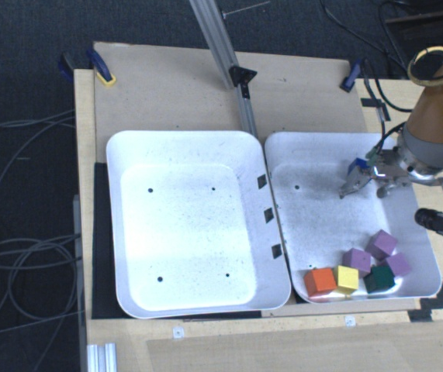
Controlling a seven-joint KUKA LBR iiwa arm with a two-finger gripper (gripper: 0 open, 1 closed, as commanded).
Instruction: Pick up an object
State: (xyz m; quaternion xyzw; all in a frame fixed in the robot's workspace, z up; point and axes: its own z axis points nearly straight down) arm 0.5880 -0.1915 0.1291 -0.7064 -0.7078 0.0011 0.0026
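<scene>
My arm (437, 115): it comes in from the right edge of the frame, with the orange band above the wrist at the upper right, and hangs over the upper right part of the right bin.
My gripper (365, 183): over the upper middle of the right bin (314, 153), pointing left and down; my fingers are spread apart with nothing between them.
Blocks: all six sit in a cluster at the lower right corner of the right bin, well apart from my gripper and below it in the frame.
Orange block (320, 280): the leftmost of the cluster, close to the bin's lower rim.
Yellow block (347, 278): just beside the orange one, on its right.
Green block (378, 279): right of the yellow one, near the lower right rim.
Purple blocks: one (356, 258) above the yellow block, one (382, 244) higher and further right, one (399, 265) at the right end of the cluster, above the green block.
Left bin (120, 153): fills the middle left of the frame and touches the right bin along its right side.
Bench (174, 84): pale wood, showing above and below both bins.
Metal rail (215, 29): slants from the top centre of the frame down to the gap between the bins.
</scene>
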